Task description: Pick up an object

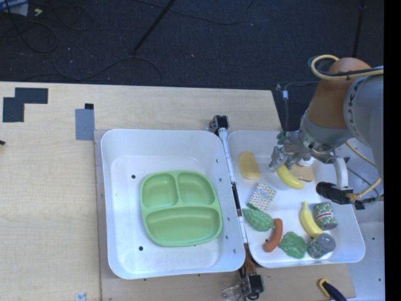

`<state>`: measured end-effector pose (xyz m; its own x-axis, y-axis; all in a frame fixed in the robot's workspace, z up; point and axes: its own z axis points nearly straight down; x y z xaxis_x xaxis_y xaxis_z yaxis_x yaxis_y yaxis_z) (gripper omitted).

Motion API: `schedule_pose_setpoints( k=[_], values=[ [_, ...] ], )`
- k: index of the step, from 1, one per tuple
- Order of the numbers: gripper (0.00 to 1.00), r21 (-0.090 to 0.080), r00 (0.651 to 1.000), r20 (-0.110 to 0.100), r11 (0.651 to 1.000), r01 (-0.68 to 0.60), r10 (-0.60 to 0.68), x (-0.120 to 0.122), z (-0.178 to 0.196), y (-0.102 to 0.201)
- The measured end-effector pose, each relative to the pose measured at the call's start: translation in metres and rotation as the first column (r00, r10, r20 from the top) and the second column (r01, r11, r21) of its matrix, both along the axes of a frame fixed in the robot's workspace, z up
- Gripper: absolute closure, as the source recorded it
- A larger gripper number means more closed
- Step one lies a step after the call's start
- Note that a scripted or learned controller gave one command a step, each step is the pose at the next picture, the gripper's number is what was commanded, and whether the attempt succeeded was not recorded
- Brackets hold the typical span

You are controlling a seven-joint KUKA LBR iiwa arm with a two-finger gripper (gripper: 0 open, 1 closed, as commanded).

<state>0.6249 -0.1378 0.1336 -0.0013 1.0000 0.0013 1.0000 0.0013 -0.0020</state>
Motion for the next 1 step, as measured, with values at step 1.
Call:
schedule_pose_setpoints(
  k=[1],
  values=[
    [1.00, -0.001, 1.000, 0.000, 1.000, 0.000, 0.000, -0.0009, 0.0786, 0.0662]
  ],
)
